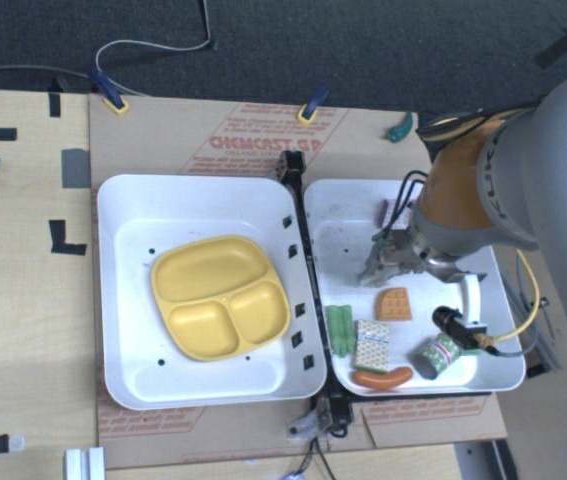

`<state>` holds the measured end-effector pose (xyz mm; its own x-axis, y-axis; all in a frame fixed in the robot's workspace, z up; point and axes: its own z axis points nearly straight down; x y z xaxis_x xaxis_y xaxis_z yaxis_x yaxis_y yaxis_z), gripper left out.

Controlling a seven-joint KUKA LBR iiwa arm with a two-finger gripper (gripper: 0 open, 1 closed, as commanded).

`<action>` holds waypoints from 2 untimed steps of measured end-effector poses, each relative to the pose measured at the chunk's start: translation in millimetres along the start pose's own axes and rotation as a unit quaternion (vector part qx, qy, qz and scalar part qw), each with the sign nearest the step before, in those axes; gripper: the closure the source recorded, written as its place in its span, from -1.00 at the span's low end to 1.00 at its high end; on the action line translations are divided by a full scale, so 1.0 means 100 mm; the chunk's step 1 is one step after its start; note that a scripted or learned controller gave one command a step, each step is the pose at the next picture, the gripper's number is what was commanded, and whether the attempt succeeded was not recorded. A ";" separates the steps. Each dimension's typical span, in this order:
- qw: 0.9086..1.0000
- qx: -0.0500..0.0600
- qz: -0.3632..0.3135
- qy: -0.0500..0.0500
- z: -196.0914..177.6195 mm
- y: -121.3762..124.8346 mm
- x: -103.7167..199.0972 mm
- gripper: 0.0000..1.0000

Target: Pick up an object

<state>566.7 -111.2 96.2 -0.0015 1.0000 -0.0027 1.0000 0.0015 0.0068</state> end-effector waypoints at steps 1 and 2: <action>1.000 0.000 0.000 0.000 0.00 0.00 0.00 -1.00; 1.000 0.003 0.000 0.001 0.10 0.30 -0.04 -1.00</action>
